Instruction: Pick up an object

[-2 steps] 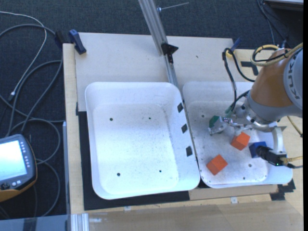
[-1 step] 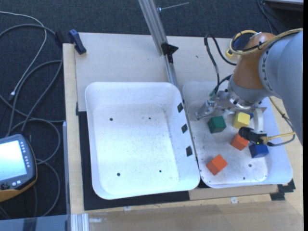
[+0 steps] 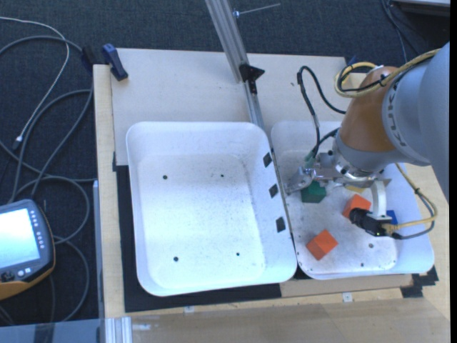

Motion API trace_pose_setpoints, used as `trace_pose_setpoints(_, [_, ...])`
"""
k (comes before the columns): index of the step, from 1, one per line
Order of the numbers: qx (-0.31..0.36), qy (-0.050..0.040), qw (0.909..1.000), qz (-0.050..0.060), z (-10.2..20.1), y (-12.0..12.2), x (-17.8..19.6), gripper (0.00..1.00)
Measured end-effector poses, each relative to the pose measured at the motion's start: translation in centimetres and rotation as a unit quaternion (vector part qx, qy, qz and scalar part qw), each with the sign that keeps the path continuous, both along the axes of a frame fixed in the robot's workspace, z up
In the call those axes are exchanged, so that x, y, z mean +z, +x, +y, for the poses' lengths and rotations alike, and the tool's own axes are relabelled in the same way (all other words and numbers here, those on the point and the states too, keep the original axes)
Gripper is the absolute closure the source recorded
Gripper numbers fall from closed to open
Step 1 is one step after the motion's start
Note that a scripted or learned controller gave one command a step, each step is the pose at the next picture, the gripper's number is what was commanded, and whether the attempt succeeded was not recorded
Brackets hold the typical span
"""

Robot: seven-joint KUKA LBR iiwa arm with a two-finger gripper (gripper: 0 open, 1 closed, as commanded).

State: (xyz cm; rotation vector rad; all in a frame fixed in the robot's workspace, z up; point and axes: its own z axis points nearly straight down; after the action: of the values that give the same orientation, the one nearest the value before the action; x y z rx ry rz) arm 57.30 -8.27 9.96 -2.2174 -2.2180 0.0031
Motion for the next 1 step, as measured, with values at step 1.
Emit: trace_pose_setpoints(1, [0.000, -0.0002, 1.0000, -0.002, -0.04, 0.20, 1.06, 1.00])
